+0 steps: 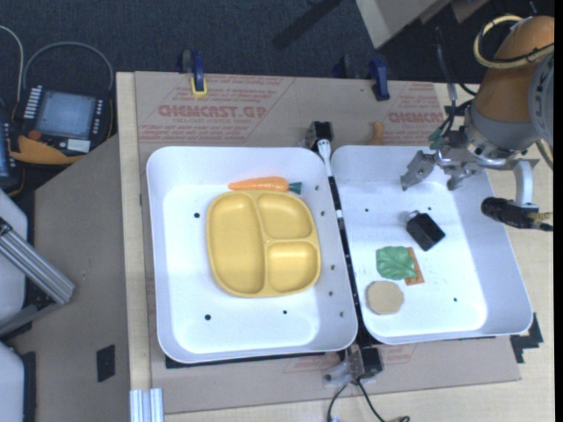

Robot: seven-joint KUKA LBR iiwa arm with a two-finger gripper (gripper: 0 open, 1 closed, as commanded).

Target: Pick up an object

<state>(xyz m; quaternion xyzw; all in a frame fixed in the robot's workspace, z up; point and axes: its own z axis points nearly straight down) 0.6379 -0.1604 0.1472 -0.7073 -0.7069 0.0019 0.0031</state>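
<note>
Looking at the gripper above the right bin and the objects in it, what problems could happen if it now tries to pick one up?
1. The open two-finger gripper hovers near the far edge of the right white bin, apart from every object, so closing here would likely grasp nothing.
2. The green leaf-shaped piece and the round tan cookie lie flat and almost touching; the fingers may slide over them or push both.
3. The small black block lies at an angle, so a misaligned grip could knock it away.
</note>
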